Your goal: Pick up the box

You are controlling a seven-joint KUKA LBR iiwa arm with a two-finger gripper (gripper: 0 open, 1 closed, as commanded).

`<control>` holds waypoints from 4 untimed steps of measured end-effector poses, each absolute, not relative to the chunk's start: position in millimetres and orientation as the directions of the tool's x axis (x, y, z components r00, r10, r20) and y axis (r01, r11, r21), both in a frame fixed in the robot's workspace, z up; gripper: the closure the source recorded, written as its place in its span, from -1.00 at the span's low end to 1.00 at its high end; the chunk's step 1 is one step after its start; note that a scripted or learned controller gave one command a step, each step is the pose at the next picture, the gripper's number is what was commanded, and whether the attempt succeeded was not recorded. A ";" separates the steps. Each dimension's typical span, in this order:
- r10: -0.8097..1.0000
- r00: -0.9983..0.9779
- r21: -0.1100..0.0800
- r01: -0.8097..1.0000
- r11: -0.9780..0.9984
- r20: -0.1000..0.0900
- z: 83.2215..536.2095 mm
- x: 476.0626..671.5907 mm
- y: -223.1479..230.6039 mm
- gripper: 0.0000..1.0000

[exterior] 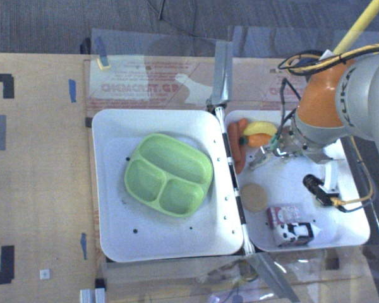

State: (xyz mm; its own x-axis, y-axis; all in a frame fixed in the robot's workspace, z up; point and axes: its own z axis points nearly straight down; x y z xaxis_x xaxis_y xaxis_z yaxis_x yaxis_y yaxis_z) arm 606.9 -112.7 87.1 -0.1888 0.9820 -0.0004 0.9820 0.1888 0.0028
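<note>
Green tray [168, 175], banana [259, 129], carrots [239, 145]

Two shallow white bins sit side by side: the left bin [107, 232] and the right bin [354, 229]. The left bin holds one green divided plate [168, 175] with three compartments. The right bin holds one box [289, 225], one round tan disc [254, 197], one yellow banana [258, 128], and what look like two orange carrots [239, 145]. One arm [341, 100] reaches over the right bin.
</note>
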 end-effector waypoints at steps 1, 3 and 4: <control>0.998 -0.062 -0.023 0.998 0.062 0.010 85.6 657.3 -117.7 -1.00; 0.997 -0.078 0.005 0.997 0.078 -0.002 86.4 614.4 -148.9 -1.00; 0.997 -0.080 0.005 0.997 0.080 -0.004 97.0 614.7 -148.8 1.00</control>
State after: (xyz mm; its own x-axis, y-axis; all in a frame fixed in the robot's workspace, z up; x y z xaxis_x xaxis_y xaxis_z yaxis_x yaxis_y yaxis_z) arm 614.7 -148.8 97.0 -0.0799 0.9968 -0.0037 0.9968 0.0799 0.0051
